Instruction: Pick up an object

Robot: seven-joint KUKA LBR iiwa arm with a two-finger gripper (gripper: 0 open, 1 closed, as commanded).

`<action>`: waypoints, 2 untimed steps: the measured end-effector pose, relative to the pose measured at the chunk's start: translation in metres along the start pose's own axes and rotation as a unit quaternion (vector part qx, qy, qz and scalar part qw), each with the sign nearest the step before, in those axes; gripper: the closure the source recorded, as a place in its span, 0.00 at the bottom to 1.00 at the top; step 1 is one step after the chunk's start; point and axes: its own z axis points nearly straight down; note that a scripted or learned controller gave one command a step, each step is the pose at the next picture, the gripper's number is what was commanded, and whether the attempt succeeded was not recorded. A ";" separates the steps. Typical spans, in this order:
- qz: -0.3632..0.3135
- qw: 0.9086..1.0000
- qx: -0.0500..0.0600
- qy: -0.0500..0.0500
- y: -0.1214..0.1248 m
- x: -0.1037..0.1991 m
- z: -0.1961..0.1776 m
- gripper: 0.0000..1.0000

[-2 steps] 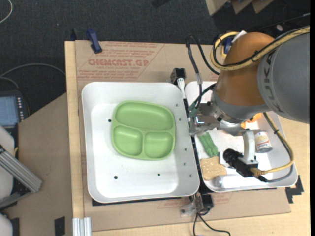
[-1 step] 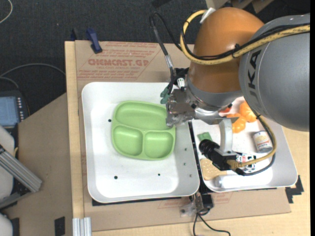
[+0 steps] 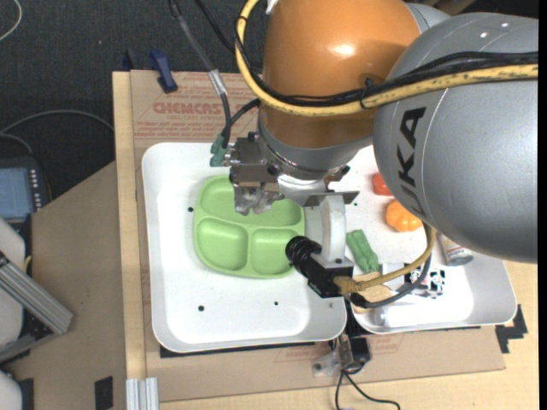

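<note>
A light green divided plate (image 3: 226,242) lies in the left white bin (image 3: 171,263), toward its right side. My gripper (image 3: 249,196) hangs over the plate's far compartment, low and close to its surface, below the big orange band (image 3: 333,41) of the arm. The wrist hides the plate's far right corner. In the right bin (image 3: 466,310) I see an orange round object (image 3: 402,217), a small red-orange piece (image 3: 380,183) and a green block (image 3: 362,250), all partly covered by the arm.
The grey arm body (image 3: 470,135) covers most of the right bin. A black connector and yellow cable (image 3: 320,272) hang over the wall between the bins. A silver item (image 3: 455,254) and a small black-and-white object (image 3: 436,282) lie near the right bin's front.
</note>
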 end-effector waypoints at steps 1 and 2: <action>0.006 1.000 0.003 -0.003 0.051 0.006 0.030 1.00; 0.009 1.000 0.001 -0.002 0.021 -0.069 -0.042 1.00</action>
